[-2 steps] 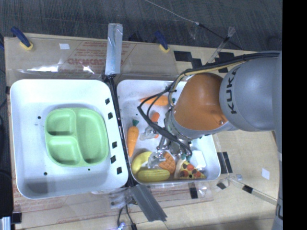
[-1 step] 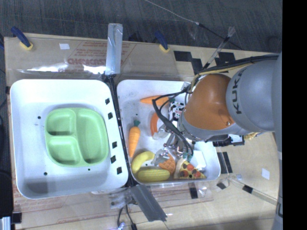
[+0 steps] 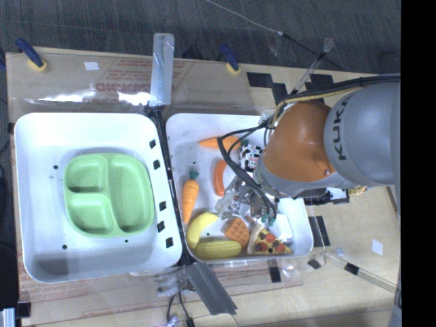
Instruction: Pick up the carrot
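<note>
Right bin [image 3: 178,131]: one carrot [image 3: 190,196] at 9 o'clock, one waffle [image 3: 236,231], one pizza slice [image 3: 268,241]; gripper [image 3: 244,203] above, fingers' state indiscernible.

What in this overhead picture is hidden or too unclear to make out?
- End effector in the camera view: a small metallic tangle under the arm's orange band; its grip cannot be read.
- Black-and-white toy: half covered by the arm.
- Pizza slice and waffle: crowded, toppings blurred.
- Carrot: lies apart from the end effector.
</note>
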`<state>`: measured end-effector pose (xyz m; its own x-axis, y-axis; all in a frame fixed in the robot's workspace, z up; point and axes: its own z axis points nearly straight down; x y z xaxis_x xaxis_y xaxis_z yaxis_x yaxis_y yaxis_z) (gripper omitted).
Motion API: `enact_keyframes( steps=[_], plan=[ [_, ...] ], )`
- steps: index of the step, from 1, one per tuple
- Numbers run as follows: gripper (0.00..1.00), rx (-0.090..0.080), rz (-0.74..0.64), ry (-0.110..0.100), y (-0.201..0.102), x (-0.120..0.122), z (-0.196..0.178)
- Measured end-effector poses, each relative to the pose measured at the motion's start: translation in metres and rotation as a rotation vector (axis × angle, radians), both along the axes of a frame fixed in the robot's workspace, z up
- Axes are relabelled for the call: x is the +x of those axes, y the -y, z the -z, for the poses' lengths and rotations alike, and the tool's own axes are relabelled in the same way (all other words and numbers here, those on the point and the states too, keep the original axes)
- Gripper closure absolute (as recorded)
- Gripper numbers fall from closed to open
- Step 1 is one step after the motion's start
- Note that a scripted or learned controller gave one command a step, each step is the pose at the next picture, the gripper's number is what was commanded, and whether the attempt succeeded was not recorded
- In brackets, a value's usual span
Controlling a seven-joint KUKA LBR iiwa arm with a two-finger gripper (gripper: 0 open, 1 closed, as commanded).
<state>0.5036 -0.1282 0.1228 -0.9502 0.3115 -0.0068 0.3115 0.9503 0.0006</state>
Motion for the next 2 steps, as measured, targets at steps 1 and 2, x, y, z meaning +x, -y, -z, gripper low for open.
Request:
enact_keyframes(
  steps=[1,2],
  plan=[
    [1.00,-0.004,0.070,0.013,-0.032,-0.019,0.023],
    [1.00,0.004,0.577,-0.006,-0.012,-0.027,0.012]
  ],
)
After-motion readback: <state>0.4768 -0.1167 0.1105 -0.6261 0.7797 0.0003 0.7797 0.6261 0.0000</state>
